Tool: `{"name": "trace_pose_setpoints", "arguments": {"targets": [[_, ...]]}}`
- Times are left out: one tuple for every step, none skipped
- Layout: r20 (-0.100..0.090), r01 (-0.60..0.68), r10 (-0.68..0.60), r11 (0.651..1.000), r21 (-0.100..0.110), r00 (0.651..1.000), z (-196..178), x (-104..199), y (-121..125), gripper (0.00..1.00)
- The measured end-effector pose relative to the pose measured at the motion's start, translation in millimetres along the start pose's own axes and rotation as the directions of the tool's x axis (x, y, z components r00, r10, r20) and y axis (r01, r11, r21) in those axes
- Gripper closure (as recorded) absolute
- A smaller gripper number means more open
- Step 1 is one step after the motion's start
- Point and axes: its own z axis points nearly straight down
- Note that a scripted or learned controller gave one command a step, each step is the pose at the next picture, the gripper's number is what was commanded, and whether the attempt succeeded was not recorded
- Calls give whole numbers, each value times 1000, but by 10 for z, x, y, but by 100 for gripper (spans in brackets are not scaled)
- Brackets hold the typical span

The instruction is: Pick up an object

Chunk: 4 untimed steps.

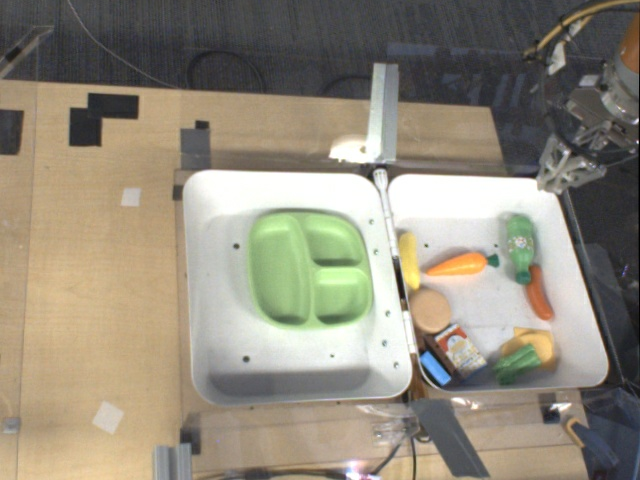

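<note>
Hovering beyond the far right corner of the right bin (575, 258), the end effector (570, 168) sits outside the bin wall, well apart from every object, and nothing is visible between its fingers; whether they are apart or together cannot be told at this angle. Judged from that, the task has hardly begun: no object is lifted and the whole pick is left to do. All candidates lie inside the right bin. An orange carrot (457, 264) rests near the bin's middle, with a yellow banana-like piece (408, 259) just beside the bin's left wall. A green bottle (519, 240) lies toward the bin's far right side, and a small red-orange sausage shape (540, 293) sits just below it along the right wall. A round tan disc (432, 310) lies left of centre, and nearer the front edge a small printed carton (459, 349) touches a blue item (434, 368). In the front right corner a green and yellow vegetable cluster (524, 354) is bunched together. Left of the right bin, the other bin (215, 268) holds a green divided tray (307, 268). What remains, as a judgement, is to travel in over the right bin, descend on one object, close and lift; the bottle and sausage lie closest to the arm.
</note>
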Motion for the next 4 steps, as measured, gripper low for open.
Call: {"name": "trace_pose_setpoints", "arguments": {"targets": [[0,117,-117,993,-1,993,14,-7,-1,100],[0,240,-240,971,-1,971,-28,-9,0,100],[0,364,-364,931,-2,931,43,-12,3,100],[6,790,-790,613,-8,613,1195,14,21,100]]}}
